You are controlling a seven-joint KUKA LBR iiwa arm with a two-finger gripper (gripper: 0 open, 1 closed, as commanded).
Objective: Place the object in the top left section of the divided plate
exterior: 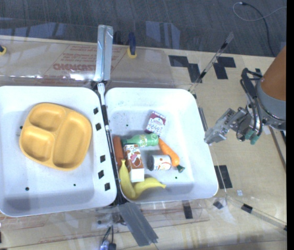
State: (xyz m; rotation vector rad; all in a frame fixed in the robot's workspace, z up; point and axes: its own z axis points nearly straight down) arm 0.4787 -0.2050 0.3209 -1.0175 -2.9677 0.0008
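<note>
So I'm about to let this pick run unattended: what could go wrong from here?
The items in the right bin lie packed together: the banana, carrot and small cartons touch or overlap, so a grasp may catch two things or slip. The gripper is outside that bin, beyond its right wall, and might clip the rim going in. The yellow divided plate sits tilted, so its top left section is easy to misjudge.

**Bench and floor as I saw them**

From my remote feed, the tan surface [240,202] carried black square markers [184,62] and clear plastic sheeting [74,59]. Beyond its far edge lay dark grey carpet [136,7], where a thin cable [258,12] looped. Lighting looked even.
</note>
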